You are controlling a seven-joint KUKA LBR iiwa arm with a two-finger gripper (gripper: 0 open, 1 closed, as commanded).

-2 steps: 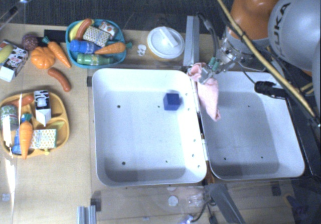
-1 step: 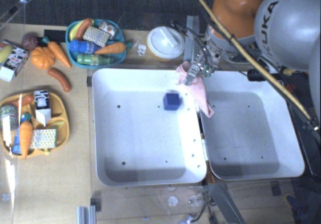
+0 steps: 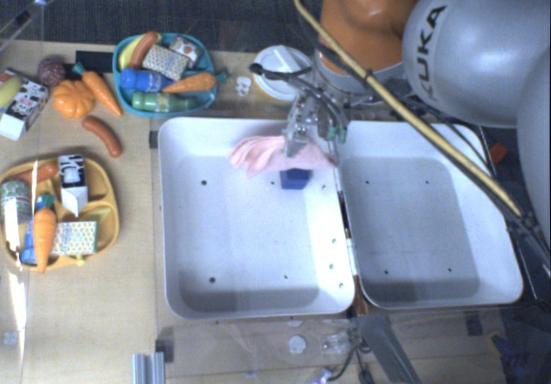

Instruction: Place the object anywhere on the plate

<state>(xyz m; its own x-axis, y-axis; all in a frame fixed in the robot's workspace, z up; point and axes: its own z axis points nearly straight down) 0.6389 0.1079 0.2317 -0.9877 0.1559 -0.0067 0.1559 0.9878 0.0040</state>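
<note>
Two things sit right under the gripper (image 3: 303, 139): a pink plate (image 3: 258, 153) just to its left and a small blue block (image 3: 294, 178) just below it, touching the plate's edge. Can't tell the gripper's state from here. The block looks dropped short of the plate.

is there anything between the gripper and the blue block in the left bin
Nothing visible. The gripper hangs just above the pink plate at the left bin's far edge, and the small blue block sits right below it, touching the plate's near edge.
</note>
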